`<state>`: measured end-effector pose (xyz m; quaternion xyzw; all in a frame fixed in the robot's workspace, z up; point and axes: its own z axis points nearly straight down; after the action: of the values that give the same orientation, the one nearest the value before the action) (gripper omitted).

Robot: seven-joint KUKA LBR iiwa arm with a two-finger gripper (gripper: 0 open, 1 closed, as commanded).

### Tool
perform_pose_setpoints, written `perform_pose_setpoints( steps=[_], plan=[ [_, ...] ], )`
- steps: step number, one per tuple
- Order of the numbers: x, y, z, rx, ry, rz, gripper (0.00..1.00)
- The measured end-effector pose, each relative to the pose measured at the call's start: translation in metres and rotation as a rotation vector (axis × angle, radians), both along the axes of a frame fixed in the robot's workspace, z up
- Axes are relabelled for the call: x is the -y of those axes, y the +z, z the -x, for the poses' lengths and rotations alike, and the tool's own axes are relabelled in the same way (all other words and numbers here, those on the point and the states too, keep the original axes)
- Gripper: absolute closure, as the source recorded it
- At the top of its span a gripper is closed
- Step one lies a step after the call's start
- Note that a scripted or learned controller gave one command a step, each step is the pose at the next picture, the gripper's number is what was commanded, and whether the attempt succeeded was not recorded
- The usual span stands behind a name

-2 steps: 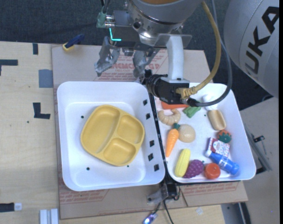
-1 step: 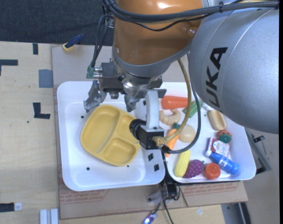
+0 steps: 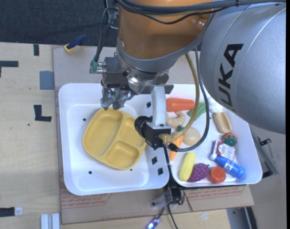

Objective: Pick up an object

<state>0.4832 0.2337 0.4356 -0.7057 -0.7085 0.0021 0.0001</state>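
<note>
End effector (image 3: 114, 100) sits over the far edge of the yellow divided plate (image 3: 112, 139) in the left bin (image 3: 70, 128); how far open it is can't be told. Plate lies flat, long axis running diagonally, far-left to near-right. Right bin (image 3: 250, 142) holds toy food: carrot (image 3: 180, 103), corn (image 3: 187, 166), grapes (image 3: 198, 171).

Colours: tray (image 3: 110, 141) in left bin (image 3: 68, 128) pale yellow. Right bin (image 3: 250, 142), both bins white: carrot (image 3: 179, 103) orange at 12 o'clock, corn (image 3: 187, 166) yellow, grapes (image 3: 199, 171) purple, bottle (image 3: 230, 167) blue at 5 o'clock. Arm (image 3: 250, 56) grey, orange band (image 3: 164, 13). Table (image 3: 20, 142) tan, black marks.
</note>
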Motion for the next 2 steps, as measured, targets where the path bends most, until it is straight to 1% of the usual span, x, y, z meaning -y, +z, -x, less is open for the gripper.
perform_pose_setpoints(
  steps=[1, 2],
  plan=[
    [0.000, 0.105, -0.041, 0.014, -0.003, -0.007, 1.00],
    [0.001, 0.005, -0.002, -0.009, -0.002, 0.003, 1.00]
  ],
)
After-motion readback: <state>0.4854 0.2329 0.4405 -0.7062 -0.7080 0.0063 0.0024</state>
